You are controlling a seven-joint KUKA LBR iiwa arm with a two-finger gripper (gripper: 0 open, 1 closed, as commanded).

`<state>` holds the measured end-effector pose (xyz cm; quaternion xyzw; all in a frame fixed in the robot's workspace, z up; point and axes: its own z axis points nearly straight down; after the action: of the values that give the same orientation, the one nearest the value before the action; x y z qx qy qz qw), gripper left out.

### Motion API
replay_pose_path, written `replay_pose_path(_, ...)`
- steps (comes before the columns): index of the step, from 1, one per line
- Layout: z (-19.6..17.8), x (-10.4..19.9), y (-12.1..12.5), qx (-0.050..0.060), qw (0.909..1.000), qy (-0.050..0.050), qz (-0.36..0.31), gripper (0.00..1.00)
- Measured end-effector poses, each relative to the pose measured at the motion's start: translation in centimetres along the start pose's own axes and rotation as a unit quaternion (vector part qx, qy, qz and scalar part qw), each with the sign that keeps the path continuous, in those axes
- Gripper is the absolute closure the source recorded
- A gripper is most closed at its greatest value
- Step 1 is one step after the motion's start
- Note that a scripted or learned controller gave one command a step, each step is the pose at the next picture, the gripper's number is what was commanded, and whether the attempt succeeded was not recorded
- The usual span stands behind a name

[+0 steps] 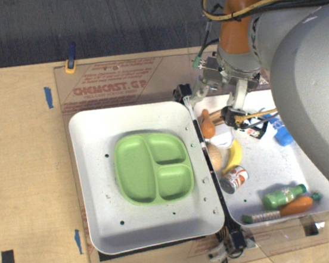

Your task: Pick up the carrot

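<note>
Well, carrot (298, 204): snug against the green bottle (284, 195), so tricky to grab.
My gripper (215, 85): well apart from it; I cannot tell if it is spread.

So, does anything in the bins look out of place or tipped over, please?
Only in the right bin: the bottle and the can lie on their sides, with the carrot close beside the bottle. Nothing looks spilled.
</note>
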<state>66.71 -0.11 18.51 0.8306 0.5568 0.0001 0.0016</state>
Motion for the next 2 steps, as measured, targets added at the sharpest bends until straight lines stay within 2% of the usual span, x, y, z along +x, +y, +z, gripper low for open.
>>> replay_pose_path(1,0.0,-5.3,-3.8,0.005,0.9926,0.000,-0.121,0.00)
replay_pose_path(2,9.0,-12.3,-3.3,0.007,0.9990,-0.001,0.045,0.00)
